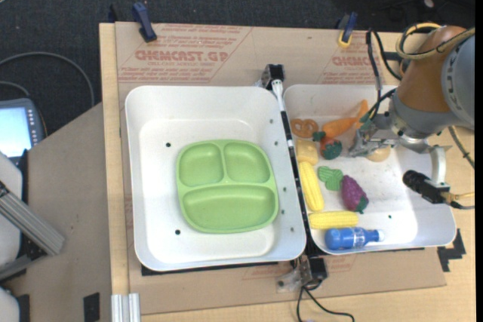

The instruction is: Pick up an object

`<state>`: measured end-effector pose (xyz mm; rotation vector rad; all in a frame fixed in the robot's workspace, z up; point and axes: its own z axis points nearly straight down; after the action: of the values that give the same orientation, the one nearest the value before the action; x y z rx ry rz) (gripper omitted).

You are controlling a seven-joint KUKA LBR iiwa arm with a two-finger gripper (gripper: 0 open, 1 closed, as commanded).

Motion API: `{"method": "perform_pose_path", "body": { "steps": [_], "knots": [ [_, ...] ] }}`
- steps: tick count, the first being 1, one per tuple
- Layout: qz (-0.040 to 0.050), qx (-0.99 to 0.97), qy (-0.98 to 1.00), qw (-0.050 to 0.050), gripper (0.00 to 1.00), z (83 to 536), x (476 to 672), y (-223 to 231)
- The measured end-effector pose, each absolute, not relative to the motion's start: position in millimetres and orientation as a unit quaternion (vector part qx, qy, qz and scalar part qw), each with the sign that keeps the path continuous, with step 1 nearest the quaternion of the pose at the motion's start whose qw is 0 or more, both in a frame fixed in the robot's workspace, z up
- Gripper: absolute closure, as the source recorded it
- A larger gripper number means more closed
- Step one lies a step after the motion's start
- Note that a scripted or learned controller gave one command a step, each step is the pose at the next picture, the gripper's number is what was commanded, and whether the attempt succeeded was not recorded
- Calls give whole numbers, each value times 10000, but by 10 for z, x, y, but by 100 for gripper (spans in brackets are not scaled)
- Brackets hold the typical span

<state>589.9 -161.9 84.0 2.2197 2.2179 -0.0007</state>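
the arm (434, 87) is low in the right bin (430, 234) among the toy food, seemingly reaching for a pick, its jaws' state impossible to tell, with the orange carrot (343, 126) just beside it, so next it must close and lift.

Red print reading "CHEMCAST G P" runs along the far edge of the brown paper-covered worktop (181, 55); smaller lines are illegible.
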Motion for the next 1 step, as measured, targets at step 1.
{"method": "perform_pose_path", "body": {
  "steps": [1],
  "knots": [
    [-3,7073,7069,7,0,849,5885,-1600]
  ]
}}
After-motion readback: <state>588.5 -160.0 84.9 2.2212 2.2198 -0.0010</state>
